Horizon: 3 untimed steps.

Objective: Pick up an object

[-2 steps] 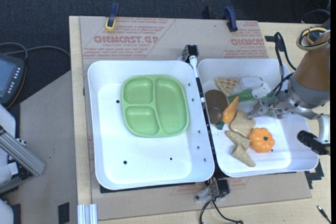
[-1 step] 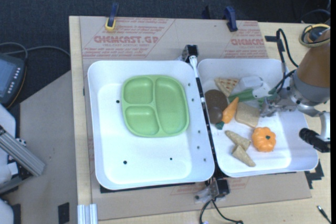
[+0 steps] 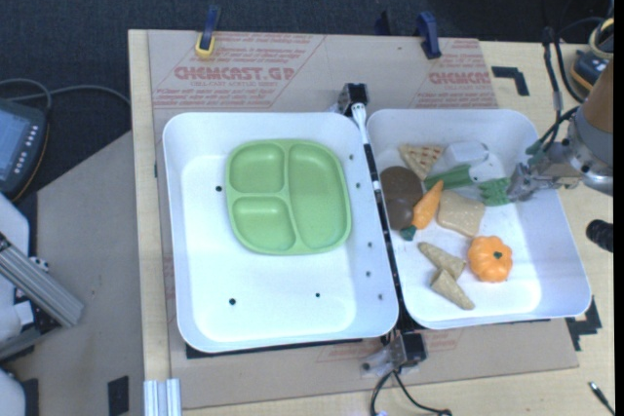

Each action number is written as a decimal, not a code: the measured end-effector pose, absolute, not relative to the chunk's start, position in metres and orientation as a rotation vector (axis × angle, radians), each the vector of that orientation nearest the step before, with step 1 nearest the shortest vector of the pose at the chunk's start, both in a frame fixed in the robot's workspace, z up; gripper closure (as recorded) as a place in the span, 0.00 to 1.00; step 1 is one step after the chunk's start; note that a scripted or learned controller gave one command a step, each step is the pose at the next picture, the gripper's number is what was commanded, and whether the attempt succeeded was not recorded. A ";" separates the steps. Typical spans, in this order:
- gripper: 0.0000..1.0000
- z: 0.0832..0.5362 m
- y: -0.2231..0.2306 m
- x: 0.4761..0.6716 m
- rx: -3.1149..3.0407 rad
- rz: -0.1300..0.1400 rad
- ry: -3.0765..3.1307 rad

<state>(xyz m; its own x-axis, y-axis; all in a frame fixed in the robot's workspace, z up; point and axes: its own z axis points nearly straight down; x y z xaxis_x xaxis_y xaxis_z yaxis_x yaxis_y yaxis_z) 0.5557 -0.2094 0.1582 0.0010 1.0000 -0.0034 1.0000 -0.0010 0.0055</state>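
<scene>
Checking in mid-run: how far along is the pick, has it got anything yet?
Done: the gripper has reached into the right bin, low by the green item. In hand: nothing that I can confirm; its tip is too small to read. Left: grasp and lift. The pumpkin, carrot and brown piece lie in the bin; the green tray sits in the left bin.

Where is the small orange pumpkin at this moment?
In the camera view, the pumpkin sits in the right bin, towards its front, just right of two tan wedge pieces.
</scene>
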 end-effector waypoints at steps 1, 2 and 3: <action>1.00 0.221 -0.211 0.555 2.217 0.003 2.218; 1.00 0.225 -0.211 0.556 2.218 0.002 2.220; 1.00 0.232 -0.154 0.575 2.215 0.003 2.224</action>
